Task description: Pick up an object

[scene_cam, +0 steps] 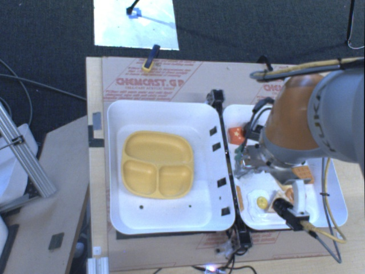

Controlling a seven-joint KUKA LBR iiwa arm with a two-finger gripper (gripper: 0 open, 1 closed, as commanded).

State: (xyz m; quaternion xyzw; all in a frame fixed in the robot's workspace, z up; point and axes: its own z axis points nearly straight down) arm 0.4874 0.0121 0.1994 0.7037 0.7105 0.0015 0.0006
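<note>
Objects: small yellow piece (262,202), red piece (236,134), orange piece (304,173), all in right bin (340,210). End effector (246,163) low over right bin's left side; opening cannot tell. Advice: pick isolated piece, descend centred, avoid bin wall. Yellow tray (157,164) in left bin (122,114), beside right bin.

Divided tray (157,164) in left bin (117,124)

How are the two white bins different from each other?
The left bin holds one yellow divided tray; the right bin holds several small items. The left bin lies in open view; the arm hangs over the right bin, hiding much of it. Both are white and shallow.
</note>
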